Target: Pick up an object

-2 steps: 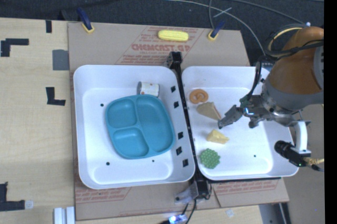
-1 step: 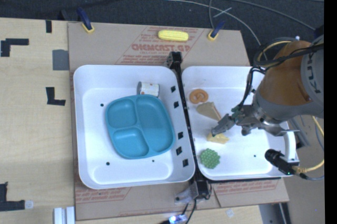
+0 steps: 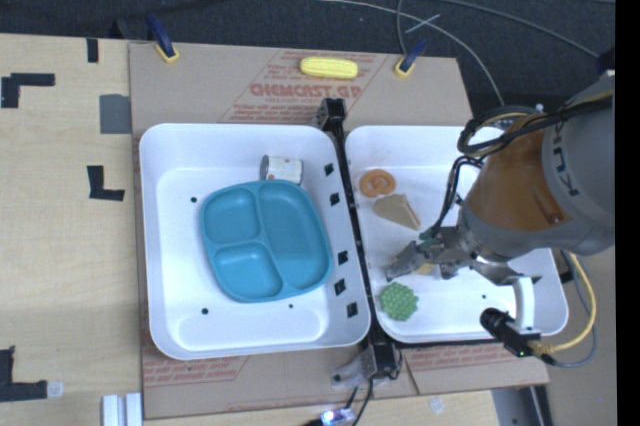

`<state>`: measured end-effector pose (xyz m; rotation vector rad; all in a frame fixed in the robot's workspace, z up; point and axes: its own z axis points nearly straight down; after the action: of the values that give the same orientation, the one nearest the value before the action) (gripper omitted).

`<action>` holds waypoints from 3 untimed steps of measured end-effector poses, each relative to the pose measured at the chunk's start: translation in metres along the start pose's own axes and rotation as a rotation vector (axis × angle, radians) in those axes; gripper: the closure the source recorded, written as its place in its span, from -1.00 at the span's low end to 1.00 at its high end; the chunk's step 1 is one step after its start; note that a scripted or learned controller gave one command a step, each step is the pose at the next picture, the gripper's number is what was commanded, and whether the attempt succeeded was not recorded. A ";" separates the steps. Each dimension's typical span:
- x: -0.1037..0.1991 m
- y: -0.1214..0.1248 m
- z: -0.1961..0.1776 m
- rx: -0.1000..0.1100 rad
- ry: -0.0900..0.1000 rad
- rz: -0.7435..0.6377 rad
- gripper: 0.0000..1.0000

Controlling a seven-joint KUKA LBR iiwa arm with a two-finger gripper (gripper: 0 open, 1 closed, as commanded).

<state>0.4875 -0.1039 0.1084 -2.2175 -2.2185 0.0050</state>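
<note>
Two bins — left point(image 3: 160, 214): blue plate point(image 3: 265, 240) | right point(image 3: 440, 139): green ball point(image 3: 398, 300)

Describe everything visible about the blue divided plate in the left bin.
The blue divided plate is a light blue, plastic-looking tray with rounded corners and three compartments: one large and two smaller. It lies flat and upright on the floor of the left bin, turned at a slant to the bin's walls. A small whitish object sits at its upper edge; whether they touch is unclear.

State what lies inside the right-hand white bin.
The right bin holds a round orange piece, a tan wedge and a green bumpy lump. The gripper reaches in; the arm covers the bin's right part.
</note>
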 end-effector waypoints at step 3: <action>0.002 0.002 -0.119 -0.010 -0.002 -0.002 1.00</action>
<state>0.4905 -0.1021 0.2275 -2.2212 -2.2268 -0.0039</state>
